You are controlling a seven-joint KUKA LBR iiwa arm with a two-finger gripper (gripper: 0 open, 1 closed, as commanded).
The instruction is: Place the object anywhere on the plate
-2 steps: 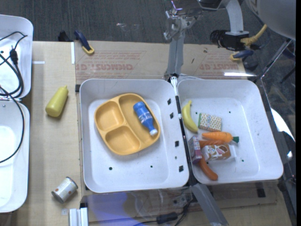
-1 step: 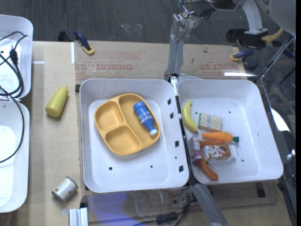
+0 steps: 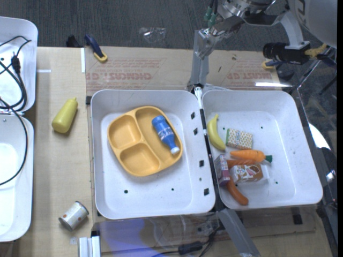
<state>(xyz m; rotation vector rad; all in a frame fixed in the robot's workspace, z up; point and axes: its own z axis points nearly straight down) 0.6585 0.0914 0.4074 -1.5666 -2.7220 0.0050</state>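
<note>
Near edge: a small tin can (image 3: pixel 73 214) is lying on its side on the bench (image 3: pixel 59 165), just off the left bin's near-left corner.
Right bin (image 3: pixel 284 143): a carton (image 3: pixel 247 173), two carrots (image 3: pixel 248 156), a cracker packet (image 3: pixel 238 138) and a banana (image 3: pixel 215 133) are sitting bunched toward its left wall.
Left bin (image 3: pixel 144 197): it is holding a yellow plate (image 3: pixel 133 157) with three compartments.
Blue bottle (image 3: pixel 165 134): it is lying on its side in the plate's right compartment, white cap pointing near-right.
Left of the bins: a yellow mustard bottle (image 3: pixel 65 115) is lying on the bench.
Far side: the arm (image 3: pixel 252 1) is hanging beyond the bins, over the cardboard (image 3: pixel 144 68).
Gripper (image 3: pixel 204 50): it is pointing down, above the far end of the seam between the bins, holding nothing; how wide it stands I cannot tell.
</note>
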